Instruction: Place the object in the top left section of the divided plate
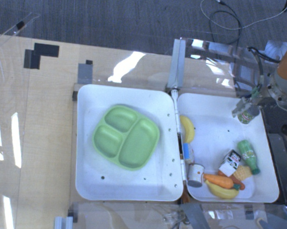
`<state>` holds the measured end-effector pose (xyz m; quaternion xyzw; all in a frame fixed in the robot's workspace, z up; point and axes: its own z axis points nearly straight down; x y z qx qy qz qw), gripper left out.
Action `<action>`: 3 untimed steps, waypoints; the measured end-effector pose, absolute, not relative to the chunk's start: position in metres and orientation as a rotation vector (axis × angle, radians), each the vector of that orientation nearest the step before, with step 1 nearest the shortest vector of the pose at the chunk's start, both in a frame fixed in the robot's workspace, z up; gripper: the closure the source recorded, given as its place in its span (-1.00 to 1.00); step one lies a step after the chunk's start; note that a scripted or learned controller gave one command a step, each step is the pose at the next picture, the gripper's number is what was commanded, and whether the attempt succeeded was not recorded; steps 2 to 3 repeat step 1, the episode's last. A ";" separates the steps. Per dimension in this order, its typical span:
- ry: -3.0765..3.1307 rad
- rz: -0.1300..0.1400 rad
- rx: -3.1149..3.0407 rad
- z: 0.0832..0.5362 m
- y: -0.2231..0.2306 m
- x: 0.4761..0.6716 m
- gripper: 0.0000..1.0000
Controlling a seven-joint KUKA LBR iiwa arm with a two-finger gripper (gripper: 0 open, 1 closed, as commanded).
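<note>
Overhead, a slanted view looks down on a pale wood tabletop (pixel 34 128) carrying two shallow white bins side by side. The left bin (pixel 90 181) holds a green divided plate (pixel 126 137), lying slightly turned, with two small sections on its upper-left side and one larger section on its lower right. All its sections look bare.

The right bin (pixel 215 136) holds a jumble of toy food: a yellow banana (pixel 187 129) against the dividing wall, a small can (pixel 195 174), a carrot (pixel 218 180), a second banana (pixel 222 191), a green bottle (pixel 248 155) and a small printed box (pixel 230 163).

The claw (pixel 245 112) hangs at the right bin's upper right corner, above its rim, well apart from the plate. A small greenish, blurred thing seems to sit at its tip, but I cannot tell whether the claw grips it, or how wide the claw stands.

Risks, as I judge them: if that thing is held only loosely, it could drop during the long crossing over the wall between the bins. Because the plate lies rotated, a release aimed slightly off could land in the neighbouring small section or on a ridge.
</note>
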<state>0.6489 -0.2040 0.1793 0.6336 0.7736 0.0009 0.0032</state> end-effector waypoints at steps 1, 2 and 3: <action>2.373 0.005 2.054 0.105 -0.143 0.627 1.00; 2.373 0.005 2.054 0.105 -0.143 0.627 1.00; 2.373 0.005 2.054 0.105 -0.143 0.627 1.00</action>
